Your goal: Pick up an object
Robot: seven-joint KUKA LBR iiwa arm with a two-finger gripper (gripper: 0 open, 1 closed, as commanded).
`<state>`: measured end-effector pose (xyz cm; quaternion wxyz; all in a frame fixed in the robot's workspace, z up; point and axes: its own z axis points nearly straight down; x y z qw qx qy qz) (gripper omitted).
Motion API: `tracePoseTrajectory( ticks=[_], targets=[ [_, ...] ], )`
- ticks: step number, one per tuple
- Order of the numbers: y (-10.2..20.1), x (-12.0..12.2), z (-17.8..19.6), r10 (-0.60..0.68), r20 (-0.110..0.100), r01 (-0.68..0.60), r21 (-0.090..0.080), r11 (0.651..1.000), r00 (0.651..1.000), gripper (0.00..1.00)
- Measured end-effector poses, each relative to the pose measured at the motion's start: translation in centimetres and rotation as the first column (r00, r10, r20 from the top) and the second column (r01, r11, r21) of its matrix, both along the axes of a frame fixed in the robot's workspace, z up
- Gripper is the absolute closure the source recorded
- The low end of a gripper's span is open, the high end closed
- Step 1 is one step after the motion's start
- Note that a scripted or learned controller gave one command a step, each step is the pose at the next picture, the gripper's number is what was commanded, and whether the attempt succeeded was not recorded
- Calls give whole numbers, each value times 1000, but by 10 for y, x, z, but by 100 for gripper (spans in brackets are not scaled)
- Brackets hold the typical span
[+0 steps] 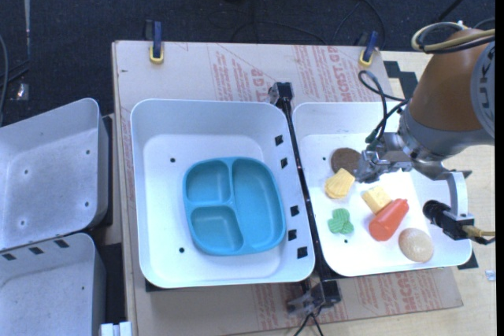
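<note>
The gripper [370, 163] hangs over the right bin [453, 260]. A yellow block [340, 184] lies just below-left of it. Whether it is open, I cannot tell.

A single fixed camera looks down from above at a slant, from moderate height, taking in the whole tabletop [205, 71]. The left bin [150, 169] sits mid-frame, the right bin [315, 118] toward the right edge, where the arm [453, 94] enters. Dark floor fills the top.
</note>
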<state>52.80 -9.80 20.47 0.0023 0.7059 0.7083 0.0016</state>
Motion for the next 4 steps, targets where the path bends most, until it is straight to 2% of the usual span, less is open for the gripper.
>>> tracePoseTrajectory(
  ticks=[1,2,3,4],
  targets=[
    [0,1,30,0,-1,0,0,1000,1000,100],
    [49,1,27,4,-7,-4,3,1000,1000,100],
    [103,15,16,4,-5,-4,2,1000,1000,100],
    [154,30,29,5,-3,-5,3,1000,1000,100]
  ],
)
